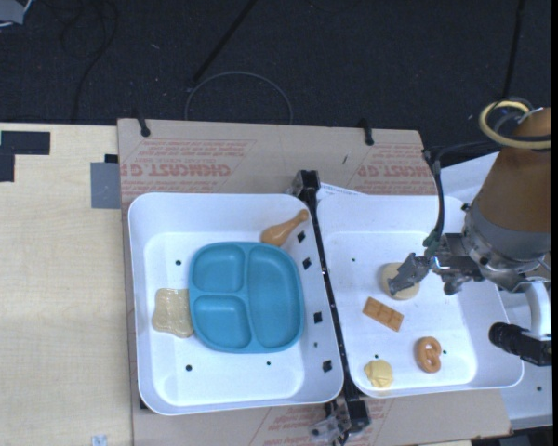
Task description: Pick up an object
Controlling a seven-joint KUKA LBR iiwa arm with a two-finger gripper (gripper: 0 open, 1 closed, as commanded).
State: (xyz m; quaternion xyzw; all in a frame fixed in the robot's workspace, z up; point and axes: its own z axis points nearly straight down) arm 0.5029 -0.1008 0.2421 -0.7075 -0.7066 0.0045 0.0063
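In the right bin (484, 365), toward its back, I see a small pale round piece (397, 282) lying flat on the floor, and that is the object I take to be in hand for this pick. The gripper (411, 272) sits directly over it, reaching in from the right, so the piece pokes out just to the left and below the dark fingertips; the two look to be touching or nearly so, though I can't say for certain from this slant. Being round, the piece has no long axis and points nowhere in particular, so I'd judge the wrist angle hardly matters for a close. How wide the gripper stands, and whether anything is really caught in it, I cannot tell: the tips blur into one dark shape over the piece.

Just in front of it, nearer the camera, lies a brown rectangular wafer (383, 314), its long axis running diagonally from back-left to front-right. Further forward are an orange pretzel-like ring (429, 353) and a yellow lumpy piece (378, 373), both well apart from the gripper.

Across the divider, the left bin (158, 379) holds a blue sectioned plate (245, 296), a beige slice (172, 312) touching its left edge, and a tan drumstick (285, 229) behind it.
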